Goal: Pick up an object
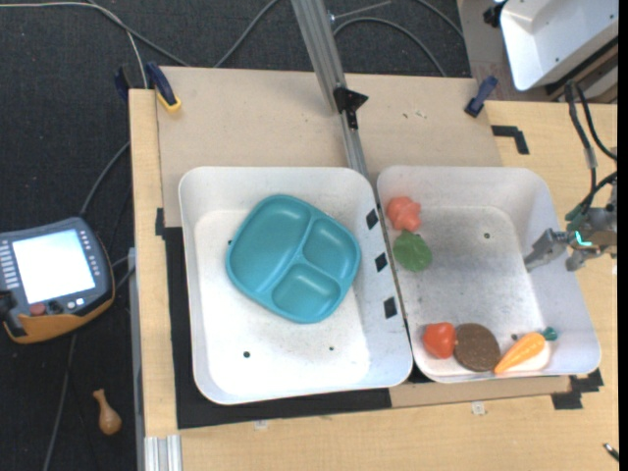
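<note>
Camera view shows the small grey two-finger gripper (561, 244) at the right edge of the right-hand white bin (510, 186), its fingers apparently spread and pinching nothing. Nearest along the frame's lower right lies the orange plastic toy carrot (521, 352), beside a flat brown disc (477, 346) and a red tomato (441, 339). Carrot probably light, stiff, slick; take it across the middle.
</note>
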`<state>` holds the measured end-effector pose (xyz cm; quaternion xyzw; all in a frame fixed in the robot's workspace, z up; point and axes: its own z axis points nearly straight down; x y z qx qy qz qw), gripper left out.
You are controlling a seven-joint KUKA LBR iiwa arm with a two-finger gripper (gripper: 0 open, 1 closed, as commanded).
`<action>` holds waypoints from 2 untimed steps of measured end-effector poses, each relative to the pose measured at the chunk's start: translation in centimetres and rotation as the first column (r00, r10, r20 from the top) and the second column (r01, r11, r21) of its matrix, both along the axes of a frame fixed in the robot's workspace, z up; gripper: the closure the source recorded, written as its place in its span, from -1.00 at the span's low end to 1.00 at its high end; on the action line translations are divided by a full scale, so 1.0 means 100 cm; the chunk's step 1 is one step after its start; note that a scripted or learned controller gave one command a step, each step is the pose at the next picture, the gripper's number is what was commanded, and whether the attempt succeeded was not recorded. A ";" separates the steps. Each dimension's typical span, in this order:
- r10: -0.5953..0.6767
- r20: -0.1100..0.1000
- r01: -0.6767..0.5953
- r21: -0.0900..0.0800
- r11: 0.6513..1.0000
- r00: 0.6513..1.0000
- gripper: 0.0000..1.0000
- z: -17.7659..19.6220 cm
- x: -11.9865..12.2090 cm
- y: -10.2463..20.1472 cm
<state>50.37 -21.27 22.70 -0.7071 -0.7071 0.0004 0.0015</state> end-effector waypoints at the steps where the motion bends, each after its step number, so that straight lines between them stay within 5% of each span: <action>1: 0.001 0.002 -0.001 -0.001 1.000 1.000 -1.00 0.001 0.001 0.000; 2: 0.000 -0.003 0.000 0.002 1.000 1.000 -1.00 -0.060 0.002 -0.006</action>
